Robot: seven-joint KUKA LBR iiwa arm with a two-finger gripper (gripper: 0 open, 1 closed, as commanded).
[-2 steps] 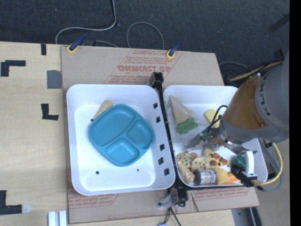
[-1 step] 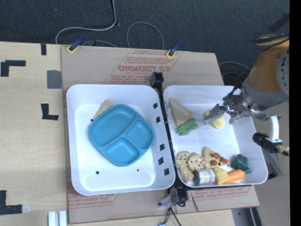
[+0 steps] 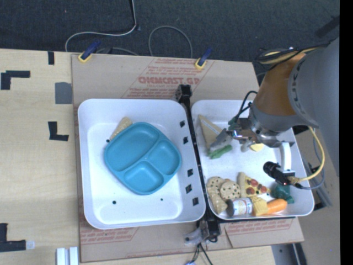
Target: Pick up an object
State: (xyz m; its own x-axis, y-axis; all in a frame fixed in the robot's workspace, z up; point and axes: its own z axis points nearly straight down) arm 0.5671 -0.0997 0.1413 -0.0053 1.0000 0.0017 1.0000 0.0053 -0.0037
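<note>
Nearest the camera, along the 6 o'clock edge of the right shallow white bin (image 3: 306, 164), sits a cluster of toy food: round brown biscuits (image 3: 222, 190), a small white jar with a dark label (image 3: 241, 207), an orange carrot-shaped piece (image 3: 274, 206) and a pizza-slice piece with red spots (image 3: 251, 185). At 9 o'clock from these, the left shallow white bin (image 3: 91, 148) holds a blue three-compartment plastic plate (image 3: 143, 156) resting on a tan flat piece (image 3: 121, 127) that pokes out at its 11 o'clock side.

Further back in the right bin, the pincer (image 3: 225, 139) is down near the floor, at the green strip-shaped toy piece (image 3: 220, 152), which lies just at 6 o'clock of a pale wedge-shaped piece (image 3: 209, 128). Cannot tell whether the pincer is spread or closed; the tips merge with the items.

Step in hand, by judgement: descent onto a target, grasp not confirmed. Likely target is the green strip: small, flat, low, lying slantwise, little height to bite on. Next move calls for closing squarely across its narrow width, then a straight lift clear of the wedge. Risk: pincer slides over it or nips the wedge instead.

Beyond both bins, brown cardboard (image 3: 165, 79) covers the worktop (image 3: 33, 148).
</note>
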